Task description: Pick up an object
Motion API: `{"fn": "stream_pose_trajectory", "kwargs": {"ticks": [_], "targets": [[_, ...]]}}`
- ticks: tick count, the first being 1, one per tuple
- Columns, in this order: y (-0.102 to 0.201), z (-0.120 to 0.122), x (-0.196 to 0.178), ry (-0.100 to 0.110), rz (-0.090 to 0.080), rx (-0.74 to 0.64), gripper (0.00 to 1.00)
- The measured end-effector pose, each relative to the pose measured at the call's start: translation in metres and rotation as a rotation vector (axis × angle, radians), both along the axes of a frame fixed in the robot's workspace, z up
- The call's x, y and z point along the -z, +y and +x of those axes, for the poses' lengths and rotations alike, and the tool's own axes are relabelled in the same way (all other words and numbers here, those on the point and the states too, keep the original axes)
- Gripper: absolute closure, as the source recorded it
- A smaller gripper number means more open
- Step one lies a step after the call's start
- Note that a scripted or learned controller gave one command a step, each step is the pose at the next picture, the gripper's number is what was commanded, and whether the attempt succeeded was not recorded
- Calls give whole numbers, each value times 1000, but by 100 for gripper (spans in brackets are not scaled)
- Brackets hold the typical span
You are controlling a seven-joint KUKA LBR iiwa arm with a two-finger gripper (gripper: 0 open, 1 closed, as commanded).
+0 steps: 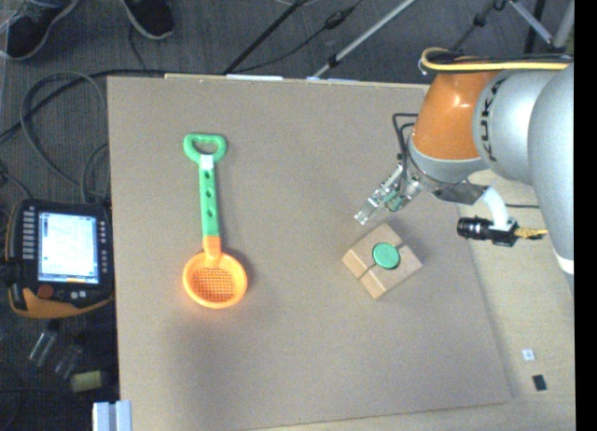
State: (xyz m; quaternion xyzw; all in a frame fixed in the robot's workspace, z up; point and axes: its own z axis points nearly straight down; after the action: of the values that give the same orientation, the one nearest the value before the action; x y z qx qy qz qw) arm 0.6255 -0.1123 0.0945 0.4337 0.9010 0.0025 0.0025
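On the arm's grey casing, part of "KUKA" reads. The gripper (pixel 375 207), fingers slightly parted and holding nothing, hangs just above the wooden block (pixel 381 260); the toy strainer (pixel 211 233) lies well apart.

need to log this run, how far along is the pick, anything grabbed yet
Nothing looks picked so far. The claw hangs just above and left of the wooden block with the green disc, which lies flat on the tan surface, so the approach looks underway. The green-handled orange strainer sits apart to the left. Closing on an object and lifting are left.
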Motion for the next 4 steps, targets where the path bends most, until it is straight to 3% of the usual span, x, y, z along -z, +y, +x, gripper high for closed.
{"fn": "stream_pose_trajectory", "kwargs": {"ticks": [1,2,3,4], "targets": [[4,-38,7,-6,0,248,100],[4,-38,7,-6,0,248,0],[4,-38,7,-6,0,248,0],[8,2,8,2,-1,195,0]]}}
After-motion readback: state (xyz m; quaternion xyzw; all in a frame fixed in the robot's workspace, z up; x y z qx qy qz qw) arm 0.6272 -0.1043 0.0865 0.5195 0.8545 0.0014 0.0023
